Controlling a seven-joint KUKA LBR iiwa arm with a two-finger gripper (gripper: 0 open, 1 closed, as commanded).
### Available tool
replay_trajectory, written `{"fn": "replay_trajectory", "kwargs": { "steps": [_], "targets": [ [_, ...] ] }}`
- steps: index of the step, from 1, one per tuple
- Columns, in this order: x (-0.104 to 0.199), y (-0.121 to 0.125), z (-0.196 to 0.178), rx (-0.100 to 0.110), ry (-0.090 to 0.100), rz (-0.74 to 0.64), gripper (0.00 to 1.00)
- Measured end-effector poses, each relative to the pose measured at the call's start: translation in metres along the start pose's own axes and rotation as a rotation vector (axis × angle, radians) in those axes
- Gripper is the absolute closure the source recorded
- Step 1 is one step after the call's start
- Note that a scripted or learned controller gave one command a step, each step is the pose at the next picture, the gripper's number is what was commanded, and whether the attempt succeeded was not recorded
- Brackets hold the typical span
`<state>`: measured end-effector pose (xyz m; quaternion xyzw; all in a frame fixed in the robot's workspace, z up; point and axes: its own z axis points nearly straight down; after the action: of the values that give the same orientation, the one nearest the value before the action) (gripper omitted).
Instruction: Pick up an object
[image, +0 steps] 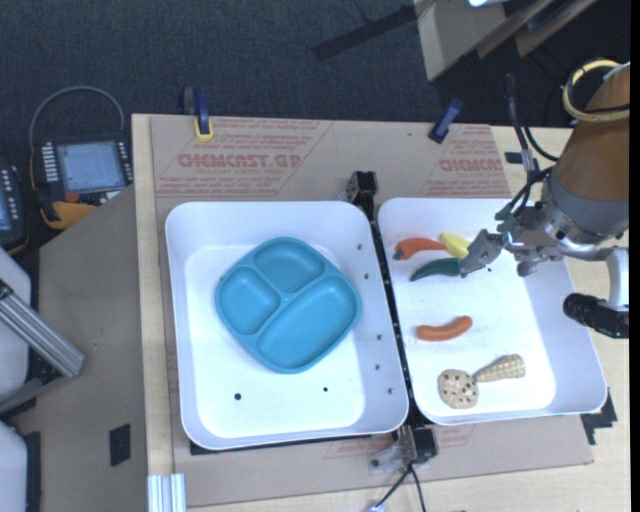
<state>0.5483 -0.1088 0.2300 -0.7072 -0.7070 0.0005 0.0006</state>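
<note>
Camera view: gripper (480, 255) low over right bin (575, 400), tip at green pepper (435, 268); cannot tell jaws' state, nothing seen pinched. Pepper likely light, stiff, slick toy; best taken across narrow middle. Same bin: orange pepper (418, 246), yellow piece (455, 243), sausage (443, 329), rattle (478, 380). Left bin (200, 400): blue plate (288, 303).

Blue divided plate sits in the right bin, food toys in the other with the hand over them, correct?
Not quite: the camera view shows the blue divided plastic plate in the left white bin. The food toys lie in the right white bin, with the hand over them.
</note>
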Motion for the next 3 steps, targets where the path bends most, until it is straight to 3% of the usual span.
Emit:
{"fn": "replay_trajectory", "kwargs": {
  "steps": [2,3],
  "targets": [
    [-0.001,-0.002,0.104,0.006,0.002,0.0,0.0],
    [-0.002,0.0,0.09,-0.003,0.0,0.002,1.0]
  ]
}}
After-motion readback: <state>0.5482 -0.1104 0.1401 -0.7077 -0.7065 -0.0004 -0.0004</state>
